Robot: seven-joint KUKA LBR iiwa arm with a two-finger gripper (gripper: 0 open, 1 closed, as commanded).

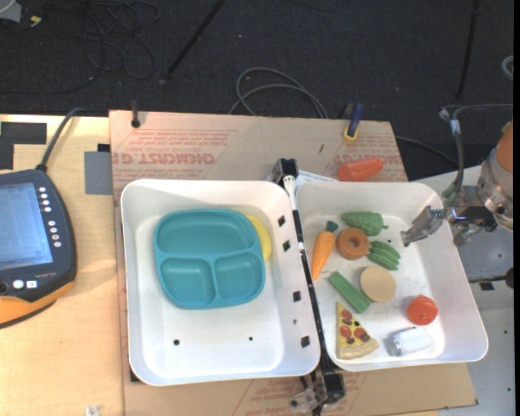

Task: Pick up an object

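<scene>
While reaching in over the right bin (468,276), the gripper (420,229) hovers with nothing visible between its fingers; whether they are spread or closed I cannot tell. That bin holds a carrot (321,252), doughnut (354,243), green leafy pieces (364,223), cucumber (350,291), tomato (422,309) and pizza slice (354,332). In the left bin (143,336) lies a teal divided plate (210,257). Nearest the gripper are the green pieces, just left.
</scene>
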